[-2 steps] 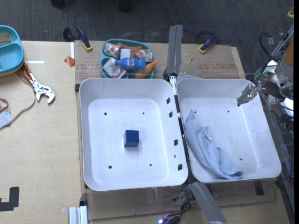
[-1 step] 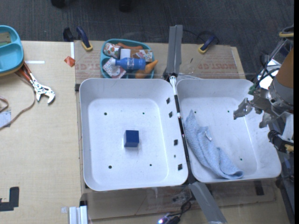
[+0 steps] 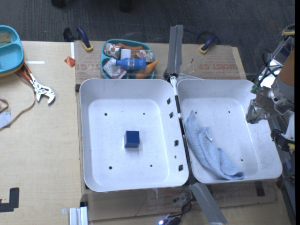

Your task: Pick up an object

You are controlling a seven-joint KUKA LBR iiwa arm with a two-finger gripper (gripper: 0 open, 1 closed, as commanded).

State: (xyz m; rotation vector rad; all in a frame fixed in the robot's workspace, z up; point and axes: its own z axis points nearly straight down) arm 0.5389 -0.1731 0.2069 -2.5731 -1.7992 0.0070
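Observation:
A small blue cube [image 3: 132, 138] sits on the floor of the left bin [image 3: 89, 125], a little left of its middle. A pale blue cloth [image 3: 208, 148] lies crumpled in the right bin [image 3: 234, 90], running from its left wall down to the front edge. My gripper [image 3: 254, 112] hangs over the right rim of the right bin, well apart from the cloth and far from the cube. The arm reaches in behind it from the right edge.
Behind the left bin stands a blue bowl [image 3: 127, 59] with several small packets and a bottle. A wrench [image 3: 41, 90] and a teal tray [image 3: 9, 48] lie on the bench at far left. A grey post [image 3: 176, 48] rises between the bins.

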